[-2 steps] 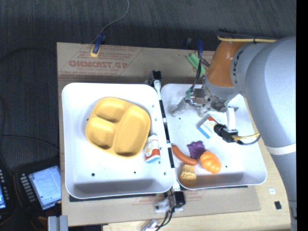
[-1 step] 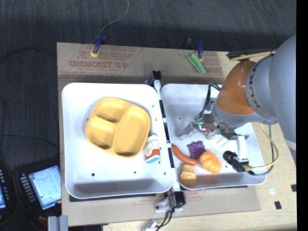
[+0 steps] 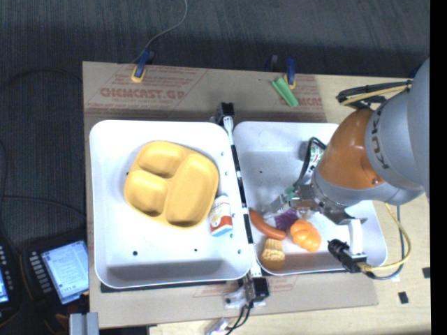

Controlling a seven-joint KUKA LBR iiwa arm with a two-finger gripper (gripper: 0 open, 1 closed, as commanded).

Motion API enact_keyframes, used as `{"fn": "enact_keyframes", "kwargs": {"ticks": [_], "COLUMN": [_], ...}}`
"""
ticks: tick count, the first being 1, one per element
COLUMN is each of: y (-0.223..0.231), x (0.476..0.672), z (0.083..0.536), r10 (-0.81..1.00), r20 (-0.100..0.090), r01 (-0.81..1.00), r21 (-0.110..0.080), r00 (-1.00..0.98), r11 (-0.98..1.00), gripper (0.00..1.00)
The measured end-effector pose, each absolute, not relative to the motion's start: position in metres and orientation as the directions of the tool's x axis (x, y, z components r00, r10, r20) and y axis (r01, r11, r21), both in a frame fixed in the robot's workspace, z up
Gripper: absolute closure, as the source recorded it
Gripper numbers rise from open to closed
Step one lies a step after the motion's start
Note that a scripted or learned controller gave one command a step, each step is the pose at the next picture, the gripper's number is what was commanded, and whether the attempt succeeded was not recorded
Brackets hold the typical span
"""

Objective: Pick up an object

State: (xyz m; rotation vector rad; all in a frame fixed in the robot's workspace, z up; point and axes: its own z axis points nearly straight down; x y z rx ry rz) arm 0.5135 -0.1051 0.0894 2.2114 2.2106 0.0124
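Note:
In the right bin [image 3: 272, 145], my gripper [image 3: 293, 201] hangs low over a cluster of toy food near the front. A purple piece [image 3: 284, 220] lies just below the gripper. An orange fruit [image 3: 305, 235] sits to the gripper's lower right, partly under the wrist. A red-orange sausage [image 3: 267, 225] lies to the gripper's left, and a yellow corn cob [image 3: 273, 255] rests at the bin's front wall. The arm's orange band [image 3: 349, 160] covers the bin's right side.
The left bin [image 3: 112, 257] holds a large yellow bread-shaped object [image 3: 171, 181] and a small white bottle with a red label [image 3: 221, 216] against the divider. A green clip [image 3: 285, 91] and blue clamps sit on the cardboard behind the bins. Cables trail at right.

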Motion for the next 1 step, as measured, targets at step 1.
{"fn": "enact_keyframes", "kwargs": {"ticks": [1], "y": [-0.1055], "x": [0.5142], "z": [0.1], "r10": [1.0], "r20": [-0.004], "r01": [1.0], "r21": [0.016], "r00": [0.001], "r11": [-0.001], "gripper": [1.0]}}
